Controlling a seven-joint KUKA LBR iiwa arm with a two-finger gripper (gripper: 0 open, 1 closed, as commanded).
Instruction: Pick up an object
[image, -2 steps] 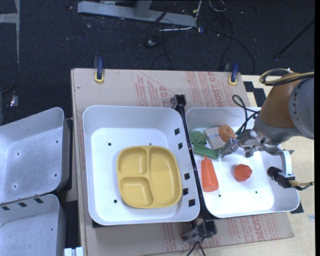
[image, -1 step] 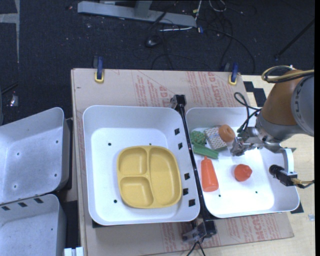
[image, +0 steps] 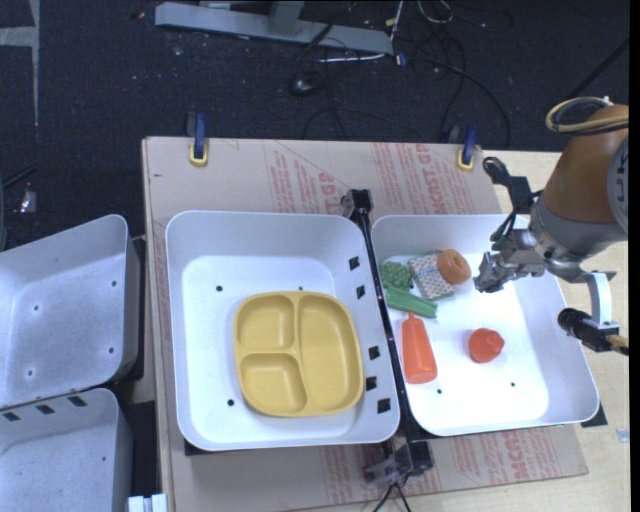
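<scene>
The right bin (image: 560, 400) holds an orange carrot-shaped piece (image: 417, 348) near its left wall, a red tomato-like ball (image: 486, 345) in the middle, a green piece (image: 407, 298), a speckled block (image: 430, 274) and an orange round piece (image: 454, 266) at the back left. My gripper (image: 492, 274) hangs over the back of this bin, just right of the orange round piece and above the red ball. Nothing shows between its fingers.
The left bin (image: 200, 400) holds a yellow divided plate (image: 298, 353). A black divider (image: 375, 300) runs between the bins. Spare white bins (image: 60, 300) lie off the bench at the left. Clamps (image: 199, 150) sit on the board's back edge.
</scene>
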